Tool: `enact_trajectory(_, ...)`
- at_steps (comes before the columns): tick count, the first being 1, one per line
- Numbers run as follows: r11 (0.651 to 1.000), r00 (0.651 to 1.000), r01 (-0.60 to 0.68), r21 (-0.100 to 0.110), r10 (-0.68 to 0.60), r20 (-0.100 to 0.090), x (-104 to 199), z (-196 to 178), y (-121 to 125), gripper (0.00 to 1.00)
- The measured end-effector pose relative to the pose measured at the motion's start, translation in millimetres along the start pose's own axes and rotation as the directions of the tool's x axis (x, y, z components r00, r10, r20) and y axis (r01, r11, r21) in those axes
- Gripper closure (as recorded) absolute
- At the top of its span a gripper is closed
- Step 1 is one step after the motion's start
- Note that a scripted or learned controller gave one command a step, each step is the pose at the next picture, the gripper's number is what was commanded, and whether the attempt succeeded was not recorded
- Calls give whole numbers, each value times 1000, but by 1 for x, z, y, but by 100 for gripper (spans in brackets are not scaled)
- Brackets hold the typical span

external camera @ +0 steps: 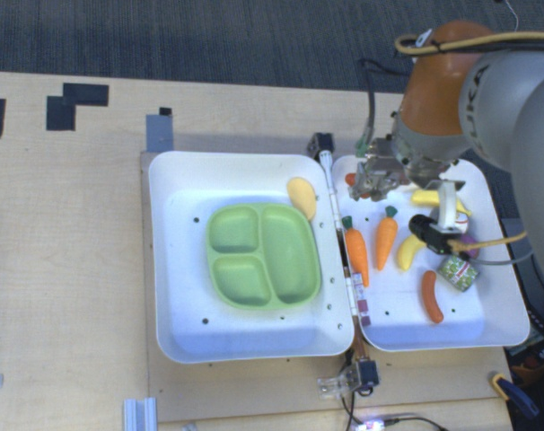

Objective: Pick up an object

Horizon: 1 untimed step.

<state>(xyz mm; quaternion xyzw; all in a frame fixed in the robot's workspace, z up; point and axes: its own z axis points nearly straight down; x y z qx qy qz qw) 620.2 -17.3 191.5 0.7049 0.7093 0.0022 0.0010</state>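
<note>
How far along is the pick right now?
Early. Done: the arm is over the right bin, with the gripper low near its back left corner. In hand: nothing that I can see. Left: the whole grasp and lift. The two carrots, the banana and the sausage all lie on the bin floor; the green tray sits in the left bin.

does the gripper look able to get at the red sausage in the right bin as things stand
Probably yes. The red sausage lies alone on bare bin floor in the right bin, open from above. The gripper hangs over the bin's far end.
</note>
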Motion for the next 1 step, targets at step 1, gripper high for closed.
enact_trajectory(1, 1000, 1000, -4, 4, 4, 1, 34, 7, -96, 100)
